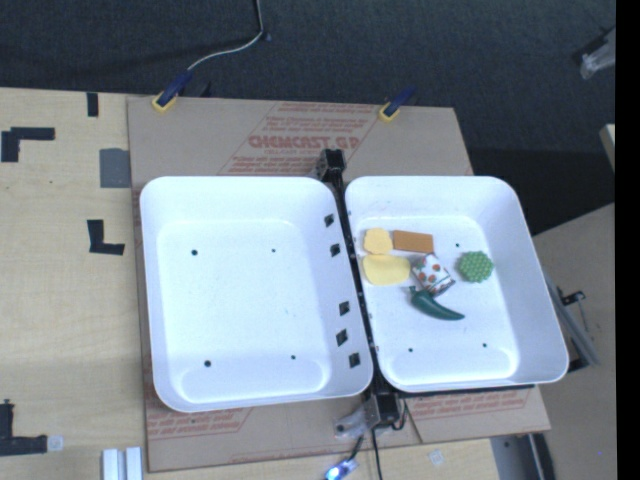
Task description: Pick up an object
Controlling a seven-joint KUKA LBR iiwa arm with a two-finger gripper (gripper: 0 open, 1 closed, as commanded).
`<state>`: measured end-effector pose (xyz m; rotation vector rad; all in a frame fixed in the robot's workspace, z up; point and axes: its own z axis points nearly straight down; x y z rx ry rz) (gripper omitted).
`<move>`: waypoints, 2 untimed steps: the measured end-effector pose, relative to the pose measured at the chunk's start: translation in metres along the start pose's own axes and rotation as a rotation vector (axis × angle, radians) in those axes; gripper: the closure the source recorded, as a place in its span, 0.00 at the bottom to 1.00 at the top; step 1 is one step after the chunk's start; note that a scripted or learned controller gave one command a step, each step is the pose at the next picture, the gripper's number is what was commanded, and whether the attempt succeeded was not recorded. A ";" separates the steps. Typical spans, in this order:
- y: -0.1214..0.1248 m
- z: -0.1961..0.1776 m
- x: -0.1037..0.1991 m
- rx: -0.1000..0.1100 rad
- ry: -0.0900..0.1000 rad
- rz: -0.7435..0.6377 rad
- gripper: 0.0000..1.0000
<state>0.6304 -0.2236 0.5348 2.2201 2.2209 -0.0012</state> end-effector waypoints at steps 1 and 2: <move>-0.003 0.143 0.060 0.016 0.007 -0.005 0.00; -0.002 0.123 0.057 0.000 0.001 -0.003 1.00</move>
